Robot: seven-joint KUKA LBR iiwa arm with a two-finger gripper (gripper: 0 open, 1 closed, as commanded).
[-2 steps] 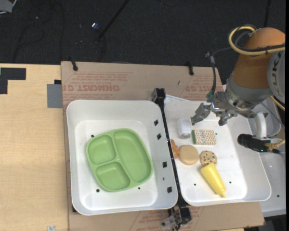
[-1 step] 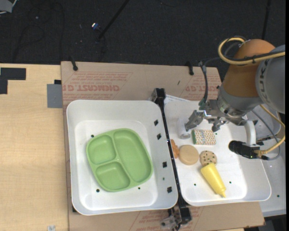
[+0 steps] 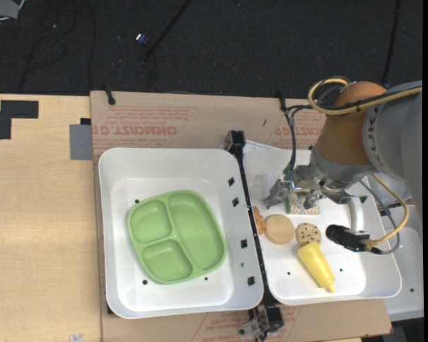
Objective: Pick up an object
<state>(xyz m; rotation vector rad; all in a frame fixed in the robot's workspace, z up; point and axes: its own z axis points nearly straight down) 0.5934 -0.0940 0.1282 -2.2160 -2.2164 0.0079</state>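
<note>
Overhead slanted view of two shallow white bins side by side. The left bin point(image 3: 110, 191) holds a green divided plate point(image 3: 176, 236). The right bin point(image 3: 385, 287) holds the pickable things, clustered toward its middle: a tan round bun-like piece point(image 3: 278, 229), a brown dotted cookie-like disc point(image 3: 308, 232) touching it, a yellow tapered toy point(image 3: 317, 264) just below, and an orange sliver point(image 3: 258, 219) against the divider. The gripper point(image 3: 291, 197) hangs low just above the bun, over a small speckled item point(image 3: 304, 205). Whether it is released or clenched cannot be told, and nothing is clearly gripped. Likely risks: closing on the crowded cluster could nudge bun and disc apart instead of catching one, the rounded bun may squirt free, or the descent may land between the pieces
</note>
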